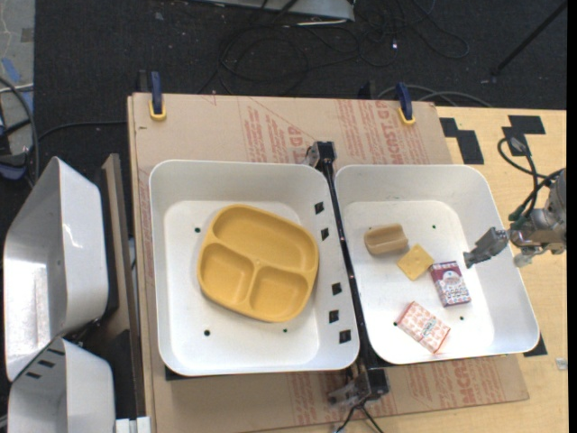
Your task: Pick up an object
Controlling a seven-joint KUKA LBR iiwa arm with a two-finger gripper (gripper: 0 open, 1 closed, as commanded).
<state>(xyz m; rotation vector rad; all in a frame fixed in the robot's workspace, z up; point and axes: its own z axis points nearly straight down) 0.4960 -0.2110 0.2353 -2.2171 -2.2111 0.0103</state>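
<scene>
The brown board surface [270,124] carries two smooth white bins. The right bin [379,188] holds a tan block [386,240], a yellow square [416,262] and two small cartons. The gripper [487,246] hangs tilted over its right wall, its state I cannot tell.

A brown bench top [270,129] printed with red lettering carries two shallow white bins side by side, the left bin [171,269] and the right bin [505,314]. A black divider strip [343,269] runs between them.

A robotics lab: clamped cardboard bench [270,129], two white bins [171,242], loose floor cables [270,39].
</scene>
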